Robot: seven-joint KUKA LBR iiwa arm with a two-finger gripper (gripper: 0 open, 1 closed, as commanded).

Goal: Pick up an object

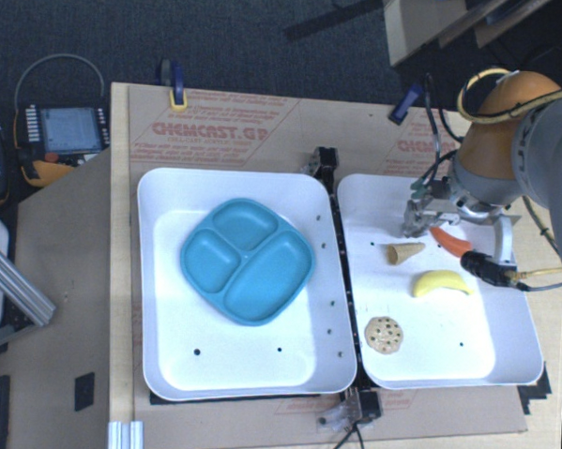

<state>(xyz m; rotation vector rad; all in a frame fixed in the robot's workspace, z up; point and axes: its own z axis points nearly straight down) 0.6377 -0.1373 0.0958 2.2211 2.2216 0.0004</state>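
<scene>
Right white bin [509, 362]: held four small items. A tan cone-shaped piece, like an ice-cream cone [403, 252], lay on its side in the far half, tip pointing right. An orange carrot-like stick [448, 242] lay just right of it, slanted, partly under the arm. A yellow plastic banana [440, 284] lay near the middle, curved ends down. A round speckled cookie [383, 334] lay at the near left.

Left white bin [161, 353]: carried a blue three-compartment plate [247, 260], set at a tilt.

Arm: grey with an orange band, reaching in from the right over the far part of the right bin. Gripper [416, 221] pointed down just beyond the cone; whether it was wide or narrow could not be told.
</scene>
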